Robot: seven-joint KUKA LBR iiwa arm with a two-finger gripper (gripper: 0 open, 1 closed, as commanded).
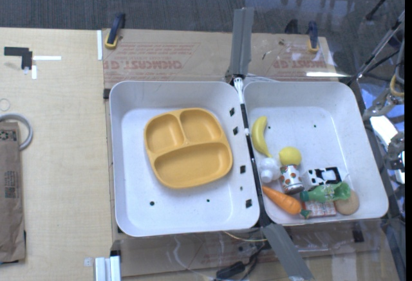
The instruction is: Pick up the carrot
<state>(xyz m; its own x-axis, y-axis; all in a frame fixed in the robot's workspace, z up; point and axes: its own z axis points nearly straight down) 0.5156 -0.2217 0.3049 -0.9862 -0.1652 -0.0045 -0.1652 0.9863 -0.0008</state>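
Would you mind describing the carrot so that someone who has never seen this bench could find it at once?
Start at the right bin, the one without the yellow divided plate. Toys cluster along its near edge, and the carrot lies at the left end of that cluster, close to the wall between the bins. It is the one long, tapering orange piece, lying slantwise just below the small spotted can.

Robotics lab bench, two white bins [129,164] clamped over cardboard [167,58], taped marks on plywood, cables below
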